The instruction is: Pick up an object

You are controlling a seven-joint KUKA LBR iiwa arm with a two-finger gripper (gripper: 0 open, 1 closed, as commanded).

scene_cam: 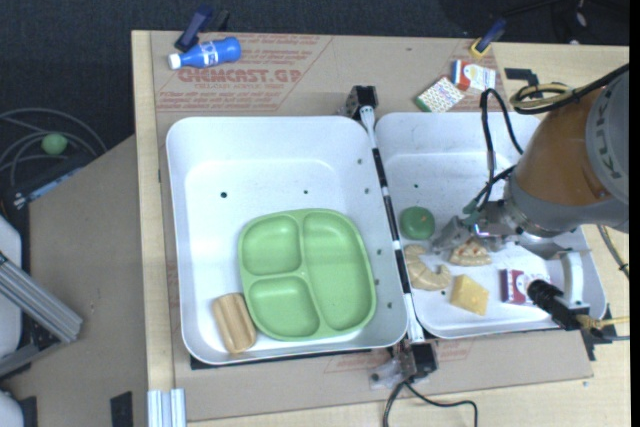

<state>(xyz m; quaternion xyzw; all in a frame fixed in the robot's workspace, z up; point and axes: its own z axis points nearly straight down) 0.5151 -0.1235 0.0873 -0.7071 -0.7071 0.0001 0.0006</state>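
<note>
We see gripper [462, 233] low in right bin [440, 140], finger opening cannot be told | green ball [417, 222] just left of it, near the divider | yellow wedge [469, 294] by front rim | back half open | left bin [200, 175]: green tray [304, 272].

A robotics lab: cabled bench [300, 65], white bins [190, 215], robot arm [565, 165].

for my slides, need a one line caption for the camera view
Grey arm's gripper low in right white bin among small items; green divided plate in left white bin.
</note>
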